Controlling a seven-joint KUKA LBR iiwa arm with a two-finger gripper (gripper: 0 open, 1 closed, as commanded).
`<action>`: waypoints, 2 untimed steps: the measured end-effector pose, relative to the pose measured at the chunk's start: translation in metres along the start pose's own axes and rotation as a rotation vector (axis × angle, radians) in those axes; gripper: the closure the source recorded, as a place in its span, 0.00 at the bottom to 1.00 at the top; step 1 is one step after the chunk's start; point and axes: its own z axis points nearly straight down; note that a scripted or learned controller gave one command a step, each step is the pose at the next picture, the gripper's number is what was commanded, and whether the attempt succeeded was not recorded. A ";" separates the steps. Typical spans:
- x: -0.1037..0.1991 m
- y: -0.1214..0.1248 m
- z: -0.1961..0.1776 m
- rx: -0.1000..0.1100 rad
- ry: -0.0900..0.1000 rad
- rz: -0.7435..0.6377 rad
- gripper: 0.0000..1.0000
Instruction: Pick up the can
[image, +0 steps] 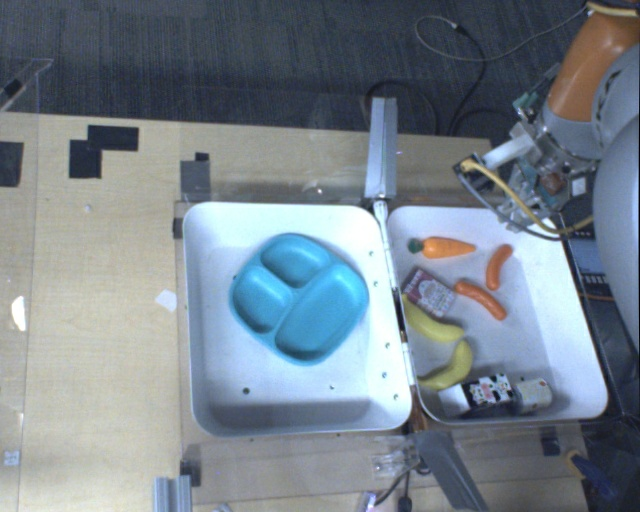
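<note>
Camera view from above the bench, nearest edge first: at the front of the right-hand shallow white bin (585, 345) lies a small can (508, 393) on its side, its label showing white, black and a touch of red, with a paler silvery end turned toward the arm's side. Its long axis runs roughly across the bin, parallel to the near wall, and it rests close against that wall. Just beside it curls a yellow banana (446, 352), with a dark maroon packet (428, 292) beyond; farther back sit two orange-red sausage-shaped toys (481, 298) (498, 266) and an orange toy carrot with a green top (445, 247). The left-hand white bin (215, 300) holds a blue moulded plastic divided plate (300, 297). At the far right corner, above and outside the right bin's back rim, hangs the grey arm's two-finger gripper (520, 188) amid yellow cabling, below the orange band (592, 62); whether it is released or clenched cannot be made out from here, and nothing is visibly in it. The can lies well apart from the tool, diagonally opposite toward the near edge, so the pick looks not yet begun; a grasp would likely need to close across the can's short width.
</note>
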 end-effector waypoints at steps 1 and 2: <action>-0.040 -0.021 -0.004 0.000 0.000 -0.021 1.00; 0.014 -0.045 0.052 0.001 0.000 0.071 1.00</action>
